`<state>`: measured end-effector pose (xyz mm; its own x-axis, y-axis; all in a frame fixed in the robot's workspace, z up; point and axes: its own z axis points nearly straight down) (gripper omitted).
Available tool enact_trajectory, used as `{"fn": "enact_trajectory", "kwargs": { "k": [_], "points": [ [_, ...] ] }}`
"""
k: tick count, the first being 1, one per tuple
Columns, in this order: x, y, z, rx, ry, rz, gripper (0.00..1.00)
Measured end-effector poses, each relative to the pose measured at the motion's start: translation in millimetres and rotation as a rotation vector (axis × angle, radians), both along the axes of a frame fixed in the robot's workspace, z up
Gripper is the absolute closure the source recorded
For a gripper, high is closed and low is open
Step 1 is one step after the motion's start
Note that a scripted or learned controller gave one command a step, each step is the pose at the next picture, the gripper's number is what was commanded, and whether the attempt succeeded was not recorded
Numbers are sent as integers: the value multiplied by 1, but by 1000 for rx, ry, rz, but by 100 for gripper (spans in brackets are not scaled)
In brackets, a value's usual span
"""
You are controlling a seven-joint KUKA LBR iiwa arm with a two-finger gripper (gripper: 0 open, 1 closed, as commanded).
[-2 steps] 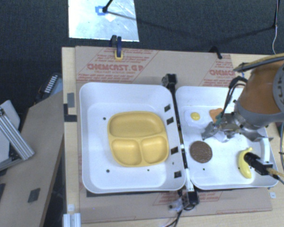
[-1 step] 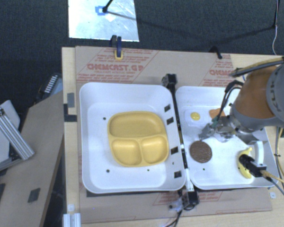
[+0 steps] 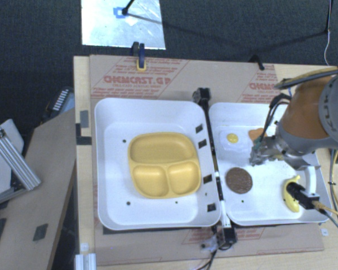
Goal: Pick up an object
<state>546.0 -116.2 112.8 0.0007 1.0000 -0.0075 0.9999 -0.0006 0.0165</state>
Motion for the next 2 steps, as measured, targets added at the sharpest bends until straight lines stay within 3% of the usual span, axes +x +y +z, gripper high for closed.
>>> {"fn": "enact_trajectory", "kwargs": {
  "k": [1,2],
  "points": [
    [3,-3,64,6,9,5,100],
    [4,-3,103,6,11,5,100]
  ]
}}
